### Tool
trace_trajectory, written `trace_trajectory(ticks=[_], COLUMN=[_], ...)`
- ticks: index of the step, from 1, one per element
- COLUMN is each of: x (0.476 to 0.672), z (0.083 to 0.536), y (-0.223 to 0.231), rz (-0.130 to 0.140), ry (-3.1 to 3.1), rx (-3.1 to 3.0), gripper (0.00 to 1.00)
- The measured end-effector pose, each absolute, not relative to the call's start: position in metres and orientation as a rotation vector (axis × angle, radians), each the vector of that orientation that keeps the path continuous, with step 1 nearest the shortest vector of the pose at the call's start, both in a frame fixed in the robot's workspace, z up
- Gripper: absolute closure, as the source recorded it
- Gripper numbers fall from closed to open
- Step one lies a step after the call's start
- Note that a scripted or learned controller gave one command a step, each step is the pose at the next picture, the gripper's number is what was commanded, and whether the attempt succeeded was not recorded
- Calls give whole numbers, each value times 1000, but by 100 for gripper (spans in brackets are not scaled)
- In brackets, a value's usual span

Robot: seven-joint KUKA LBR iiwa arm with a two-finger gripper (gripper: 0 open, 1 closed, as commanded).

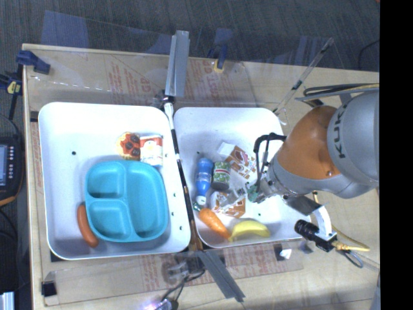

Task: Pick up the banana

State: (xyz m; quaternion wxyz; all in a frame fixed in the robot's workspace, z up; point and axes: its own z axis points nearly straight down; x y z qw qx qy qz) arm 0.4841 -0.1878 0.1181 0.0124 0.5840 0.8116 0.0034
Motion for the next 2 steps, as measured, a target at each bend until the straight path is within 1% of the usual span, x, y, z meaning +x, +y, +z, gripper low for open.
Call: trace_trajectory(ticks=[1,2], x=[477,487], z=[131,109], y=[-184,-209], rz=[0,33], ry=[2634,2189], rx=[1712,2233], gripper=[0,0])
